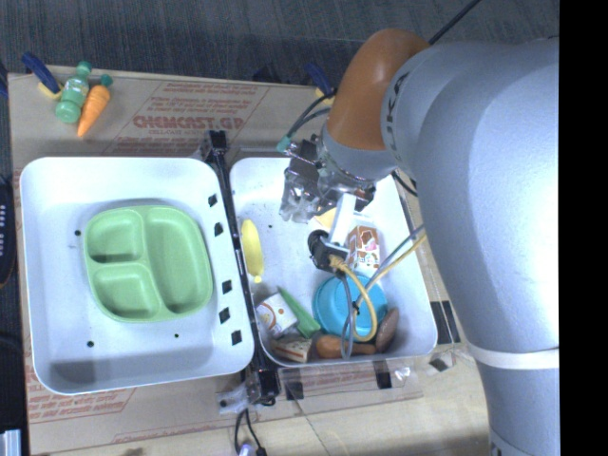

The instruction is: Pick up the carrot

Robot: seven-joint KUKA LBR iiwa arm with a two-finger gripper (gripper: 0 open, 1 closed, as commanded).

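The carrot [92, 108] is a small orange toy with a green top. It lies on the cardboard bench top at the far left, behind the left bin [47, 188] and outside both bins. My gripper [300, 200] hangs over the back part of the right bin [271, 183], far to the right of the carrot, pointing down. I see nothing held in it.
A green toy vegetable [70, 99] touches the carrot's left side, with a blue and yellow item [43, 75] behind it. The left bin holds a green divided plate [147, 259]. The right bin holds a yellow piece [251, 247], a blue bowl [350, 307], a small printed box [363, 246] and several toy foods.
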